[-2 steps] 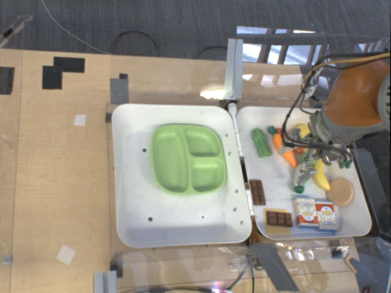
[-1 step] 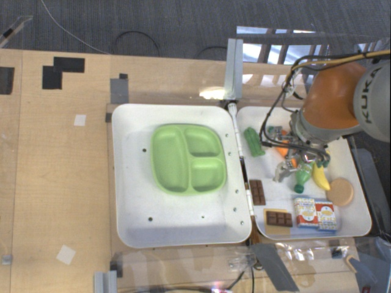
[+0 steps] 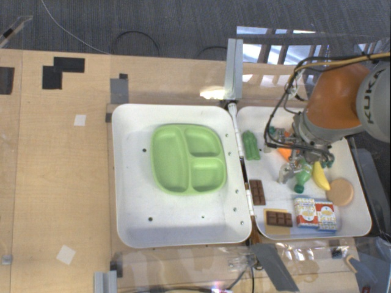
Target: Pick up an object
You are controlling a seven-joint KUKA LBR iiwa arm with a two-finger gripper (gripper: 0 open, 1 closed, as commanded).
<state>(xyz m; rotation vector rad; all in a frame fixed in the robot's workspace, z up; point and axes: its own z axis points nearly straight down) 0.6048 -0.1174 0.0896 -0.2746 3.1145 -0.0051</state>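
Note:
My gripper (image 3: pixel 295 171) is low in the right bin (image 3: pixel 360 224), under the grey wrist and orange band. It sits right against a small green bottle (image 3: pixel 301 182), whose top it partly hides. A yellow banana (image 3: pixel 321 176) lies just right of the gripper. An orange piece (image 3: pixel 285 152) peeks out at the gripper's upper left. Further left lies a green pickle-shaped piece (image 3: pixel 250 145).
The right bin also holds a dark chocolate bar (image 3: pixel 258 192), a brown waffle square (image 3: pixel 278 218), a small printed carton (image 3: pixel 316 215) and a round tan cookie (image 3: pixel 341 191). In the left bin (image 3: pixel 134 224) is a green divided plate (image 3: pixel 186 159). Black cables loop above the wrist.

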